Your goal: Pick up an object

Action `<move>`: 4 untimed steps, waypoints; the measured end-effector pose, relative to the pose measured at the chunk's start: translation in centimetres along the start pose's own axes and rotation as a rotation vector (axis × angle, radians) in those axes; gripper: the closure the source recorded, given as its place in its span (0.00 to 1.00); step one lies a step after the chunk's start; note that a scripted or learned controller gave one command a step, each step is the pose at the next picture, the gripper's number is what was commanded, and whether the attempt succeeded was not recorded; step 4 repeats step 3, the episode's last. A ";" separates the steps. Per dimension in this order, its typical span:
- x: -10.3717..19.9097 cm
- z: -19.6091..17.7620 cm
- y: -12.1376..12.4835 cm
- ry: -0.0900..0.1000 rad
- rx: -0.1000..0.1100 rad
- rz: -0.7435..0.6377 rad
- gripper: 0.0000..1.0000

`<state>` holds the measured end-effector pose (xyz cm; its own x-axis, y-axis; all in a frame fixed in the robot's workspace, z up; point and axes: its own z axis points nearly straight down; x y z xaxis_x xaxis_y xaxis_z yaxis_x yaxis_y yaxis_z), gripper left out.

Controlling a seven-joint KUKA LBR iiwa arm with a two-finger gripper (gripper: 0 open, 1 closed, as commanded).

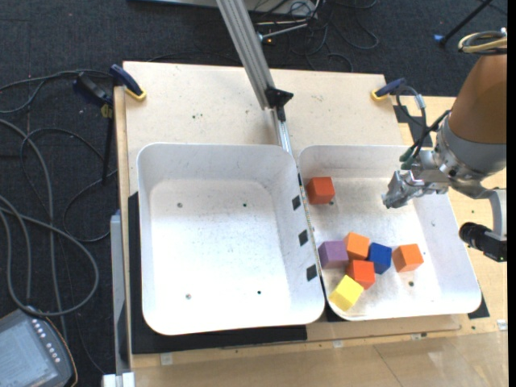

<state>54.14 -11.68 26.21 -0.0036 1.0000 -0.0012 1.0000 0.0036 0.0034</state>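
Observation:
The right bin (451,297) holds several small blocks. An orange-red block (321,189) lies alone near the bin's back left. A cluster sits toward the front: a purple block (333,253), an orange block (357,245), a blue block (380,256), a red-orange block (362,273) and a yellow block (347,293). Another orange block (409,257) rests just right of the cluster. My gripper (397,197) hangs over the bin's right half, behind the cluster and right of the lone orange-red block. Nothing shows between its fingers.
The left bin (161,216) stands beside the right one, sharing a middle wall with black clips. A slanted metal pole (246,43) rises from the back of the bench. Blue-and-yellow clamps (127,83) grip the board's back corners. Cables lie on the floor at left.

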 end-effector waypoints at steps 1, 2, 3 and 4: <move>5.3 -0.5 -1.1 0.003 0.003 -0.004 1.00; 10.8 1.1 -2.1 0.003 0.005 -0.005 1.00; 16.2 0.4 -2.5 0.003 0.002 -0.006 1.00; 16.2 0.4 -2.5 0.003 0.002 -0.006 1.00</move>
